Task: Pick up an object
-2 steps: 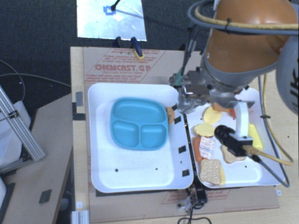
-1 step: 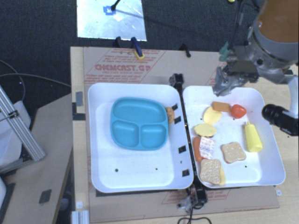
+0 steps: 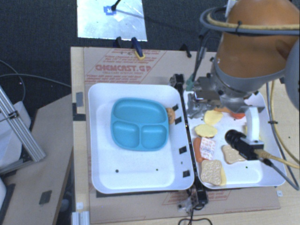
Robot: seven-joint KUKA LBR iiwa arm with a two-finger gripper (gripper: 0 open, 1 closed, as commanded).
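Gripper [image 3: 202, 99] over right bin [image 3: 262, 172], 12 o'clock end; finger state: cannot tell. Blue tray [image 3: 139, 124] in left bin [image 3: 101, 163]. Food pieces [image 3: 212, 170] toward 6.

**Plastic, Cardboard and Metal Under the Light**

The left bin [image 3: 98, 172] is looking like smooth white plastic, catching a soft sheen along its rim. The divided plate [image 3: 139, 124] inside it is showing as glossy turquoise plastic. The right bin [image 3: 253, 175] is wearing the same white finish. The toy cracker [image 3: 212, 170] is appearing rough and speckled, while the yellow slices [image 3: 206, 131] beside it are looking smooth and matt. The bench [image 3: 124, 64] is showing a printed brown cardboard sheet, dull and flat. The arm's orange band [image 3: 255, 32] is shining like polished plastic. The metal plate [image 3: 111, 11] behind is gleaming, brushed and reflective.
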